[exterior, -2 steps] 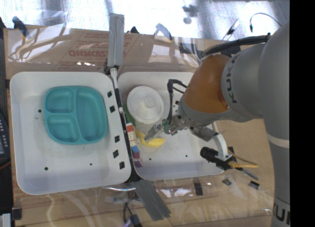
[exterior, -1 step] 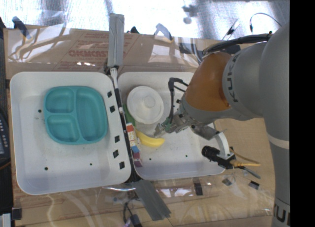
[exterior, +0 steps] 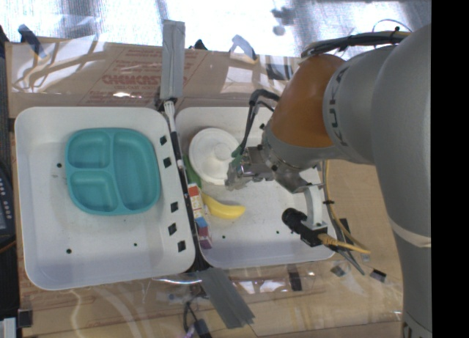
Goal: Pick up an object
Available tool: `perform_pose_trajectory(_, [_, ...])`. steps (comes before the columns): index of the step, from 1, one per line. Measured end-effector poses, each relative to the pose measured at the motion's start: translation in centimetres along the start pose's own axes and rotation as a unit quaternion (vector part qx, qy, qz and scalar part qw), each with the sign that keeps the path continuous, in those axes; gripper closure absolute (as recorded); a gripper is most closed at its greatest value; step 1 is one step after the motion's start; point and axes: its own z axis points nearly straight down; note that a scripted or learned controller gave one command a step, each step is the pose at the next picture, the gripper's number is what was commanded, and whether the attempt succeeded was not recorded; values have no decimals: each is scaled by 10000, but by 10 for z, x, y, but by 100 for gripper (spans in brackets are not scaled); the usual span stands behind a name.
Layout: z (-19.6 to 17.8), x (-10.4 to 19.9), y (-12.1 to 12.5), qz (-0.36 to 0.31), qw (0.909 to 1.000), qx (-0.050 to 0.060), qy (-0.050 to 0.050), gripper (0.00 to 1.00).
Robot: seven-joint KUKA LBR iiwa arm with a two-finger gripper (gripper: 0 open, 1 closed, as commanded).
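Note:
My gripper (exterior: 236,175) hangs low over the right bin (exterior: 256,252), at the right edge of a white round cup or lid (exterior: 210,153). A yellow banana (exterior: 223,209) lies just below the gripper on the bin floor. A thin stick with coloured segments (exterior: 196,208) lies along the bin's left wall. The orange wrist band and grey arm cover the right part of this bin.
The left bin (exterior: 37,182) holds a teal divided plate (exterior: 113,170). A grey divider strip (exterior: 172,58) runs between the bins at the back. Cardboard lies behind both bins.

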Motion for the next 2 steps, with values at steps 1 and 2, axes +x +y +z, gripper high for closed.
perform_pose_trajectory(1, [-7, 0, 1, -25, 10000, 32, 5, 100])
perform_pose_trajectory(2, [13, -48, -8, -2755, 9613, 8, 10, 100])
